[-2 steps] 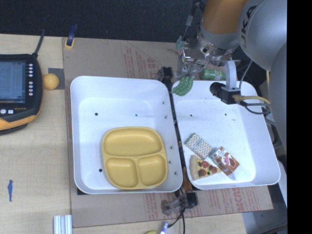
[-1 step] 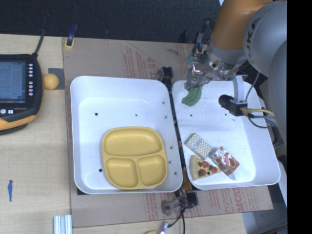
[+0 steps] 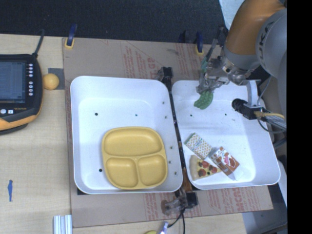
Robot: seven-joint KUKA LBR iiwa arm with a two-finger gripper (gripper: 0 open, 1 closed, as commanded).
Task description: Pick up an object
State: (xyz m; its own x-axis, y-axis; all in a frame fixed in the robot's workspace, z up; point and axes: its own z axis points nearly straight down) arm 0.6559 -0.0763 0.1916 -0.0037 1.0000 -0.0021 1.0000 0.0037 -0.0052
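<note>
My gripper (image 3: 207, 87) hangs over the far left part of the right bin (image 3: 253, 130). A green leafy toy (image 3: 204, 100) dangles from between its fingers, and its lower end is just above or on the bin floor. Near the front of that bin lie a patterned packet (image 3: 198, 144), a pizza slice toy (image 3: 203, 168) and a red snack packet (image 3: 224, 161), well clear of the gripper. The left bin (image 3: 87, 106) holds a yellow divided plate (image 3: 134, 156).
A tablet-like pendant (image 3: 17, 91) and a yellow ball (image 3: 50, 81) rest on the bench left of the bins. A black cable fitting (image 3: 246, 107) sticks into the right bin from the right. Clamps sit at the cardboard's far edge.
</note>
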